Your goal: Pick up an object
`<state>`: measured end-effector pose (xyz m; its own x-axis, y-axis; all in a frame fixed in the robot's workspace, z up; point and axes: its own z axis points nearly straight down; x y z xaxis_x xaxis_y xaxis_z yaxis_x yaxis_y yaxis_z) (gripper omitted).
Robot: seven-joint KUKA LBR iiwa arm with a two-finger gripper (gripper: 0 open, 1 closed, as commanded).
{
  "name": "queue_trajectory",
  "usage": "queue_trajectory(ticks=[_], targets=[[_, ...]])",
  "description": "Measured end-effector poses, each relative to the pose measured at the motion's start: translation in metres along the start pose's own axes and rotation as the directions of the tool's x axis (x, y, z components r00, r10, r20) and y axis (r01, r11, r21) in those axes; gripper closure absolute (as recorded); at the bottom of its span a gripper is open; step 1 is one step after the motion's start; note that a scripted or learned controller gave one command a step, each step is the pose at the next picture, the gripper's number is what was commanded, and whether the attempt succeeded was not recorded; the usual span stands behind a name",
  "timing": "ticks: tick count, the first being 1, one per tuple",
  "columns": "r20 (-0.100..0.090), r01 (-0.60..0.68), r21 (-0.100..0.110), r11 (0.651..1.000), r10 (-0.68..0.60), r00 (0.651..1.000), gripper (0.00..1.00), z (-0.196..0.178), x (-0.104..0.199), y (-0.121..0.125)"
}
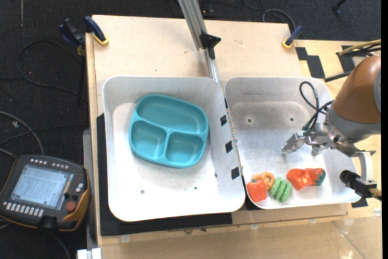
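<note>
Camera view: bench [151,45] with two white bins, left bin [121,191] holding a teal tray [168,130], right bin [267,100] holding toys along its near edge — red toy [306,178], green toy [280,188], orange-red toy [258,187]. Arm [357,100] reaches in from the right, gripper [297,144] poised over bare bin floor just far of the red toy, jaws apart, nothing between them. Judged the approach step; next calls for shifting nearer, descending, closing; pendant [42,191] on dark floor at left.

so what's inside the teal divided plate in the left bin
Nothing is in the teal plate: its three compartments all show bare teal. It lies flat in the left bin, so the patch of bin floor under it is covered.
</note>
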<state>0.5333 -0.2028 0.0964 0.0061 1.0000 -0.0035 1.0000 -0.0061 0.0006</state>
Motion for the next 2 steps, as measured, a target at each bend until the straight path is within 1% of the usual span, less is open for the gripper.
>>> queue_trajectory(ticks=[1, 2], targets=[[-0.007, 0.016, -0.003, 1.0, -0.016, 1.0, 0.0, 0.0007, 0.1143, 0.0526], [-0.003, 0.006, 0.0, 1.0, -0.006, 1.0, 0.0, 0.0008, 0.1079, 0.0506]])
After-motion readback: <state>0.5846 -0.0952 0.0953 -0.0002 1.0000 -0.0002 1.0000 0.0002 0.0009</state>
